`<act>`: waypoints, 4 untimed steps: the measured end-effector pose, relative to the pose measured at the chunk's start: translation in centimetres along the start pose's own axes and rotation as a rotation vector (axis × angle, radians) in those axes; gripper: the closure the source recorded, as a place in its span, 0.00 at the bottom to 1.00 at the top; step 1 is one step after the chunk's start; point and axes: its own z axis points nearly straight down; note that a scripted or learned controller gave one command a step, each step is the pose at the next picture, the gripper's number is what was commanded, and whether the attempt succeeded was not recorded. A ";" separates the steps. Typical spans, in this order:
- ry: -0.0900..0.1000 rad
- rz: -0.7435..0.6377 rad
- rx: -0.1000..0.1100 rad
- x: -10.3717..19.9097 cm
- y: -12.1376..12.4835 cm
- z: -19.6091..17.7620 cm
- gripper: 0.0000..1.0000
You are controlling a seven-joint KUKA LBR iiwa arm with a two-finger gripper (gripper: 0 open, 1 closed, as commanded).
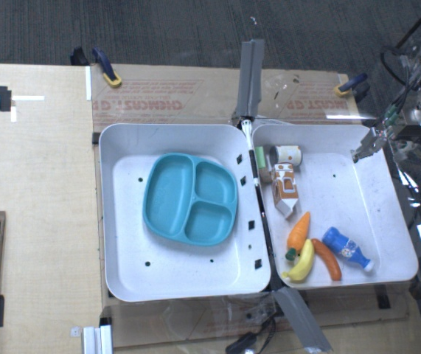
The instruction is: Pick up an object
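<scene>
A: So, where does the gripper sit?

B: At the right bin's upper right edge, about two o'clock from that bin's middle. It hangs off the cabled wrist at the frame's right side. Whether it is spread or pressed together I cannot tell; it is too small and cluttered.

A: And the objects?

B: All in the right bin, well apart from the gripper. A small white cylinder lies near the top left, roughly at nine o'clock from the gripper. Just below it a white and orange carton lies on its side. Farther down, at about seven o'clock from the gripper, a toy carrot, a banana and an orange sausage-shaped piece cluster together, the banana touching the carrot's end. A blue bottle lies just beside them, at three o'clock.

A: The left bin?

B: It bears a teal divided plate, near its middle.
</scene>
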 end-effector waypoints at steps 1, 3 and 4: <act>0.001 0.211 0.002 0.8 -1.5 14.7 0.00; 0.001 0.190 0.002 3.1 -9.9 15.0 1.00; 0.000 0.245 0.000 7.2 -5.7 2.2 1.00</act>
